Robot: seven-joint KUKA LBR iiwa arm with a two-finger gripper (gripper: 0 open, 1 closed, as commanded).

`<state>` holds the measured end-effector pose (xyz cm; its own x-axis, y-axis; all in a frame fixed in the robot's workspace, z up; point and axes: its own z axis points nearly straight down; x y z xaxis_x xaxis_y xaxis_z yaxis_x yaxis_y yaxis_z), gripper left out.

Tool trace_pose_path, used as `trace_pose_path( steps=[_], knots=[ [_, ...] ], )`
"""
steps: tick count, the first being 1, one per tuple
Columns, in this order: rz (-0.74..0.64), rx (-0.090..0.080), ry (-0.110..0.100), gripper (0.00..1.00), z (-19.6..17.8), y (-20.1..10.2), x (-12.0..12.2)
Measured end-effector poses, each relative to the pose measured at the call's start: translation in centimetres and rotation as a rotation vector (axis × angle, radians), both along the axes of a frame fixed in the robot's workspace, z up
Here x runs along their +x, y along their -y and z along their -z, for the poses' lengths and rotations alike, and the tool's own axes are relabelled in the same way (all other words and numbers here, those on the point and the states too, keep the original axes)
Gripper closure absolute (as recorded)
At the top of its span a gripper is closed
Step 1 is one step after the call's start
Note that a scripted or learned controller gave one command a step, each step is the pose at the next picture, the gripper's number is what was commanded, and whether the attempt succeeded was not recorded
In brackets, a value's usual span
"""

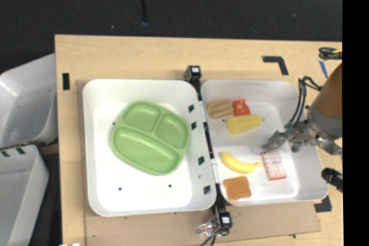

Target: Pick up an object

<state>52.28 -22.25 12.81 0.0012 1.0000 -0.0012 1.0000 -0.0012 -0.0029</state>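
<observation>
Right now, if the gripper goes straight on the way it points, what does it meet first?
Probably the pink packet. The gripper sits low over the right bin, pointing down and leftward, with the packet just beneath its tip. Height is unclear; slightly farther left lies the banana.

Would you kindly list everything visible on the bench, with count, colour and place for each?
bench: one, light wood, under both bins
left bin: one, white
divided plate: one, green, in left bin
right bin: one, white
hot dog bun: one, tan, right bin, far left
red piece: one, beside bun
corn cob: one, yellow, below red piece
banana: one, yellow, right bin centre
orange slab: one, near corner
packet: one, pink-white, right of banana
gripper: one, grey, above packet
</observation>
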Motion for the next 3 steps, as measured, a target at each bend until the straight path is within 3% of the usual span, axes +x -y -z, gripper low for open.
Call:
trace_pose_path(
  steps=[1, 3],
  knots=[
    [0.002, -0.001, 0.007, 1.00, -1.4, 0.1, 0.2],
    [-0.005, -0.002, 0.010, 1.00, -12.6, -0.5, 0.8]
  ],
)
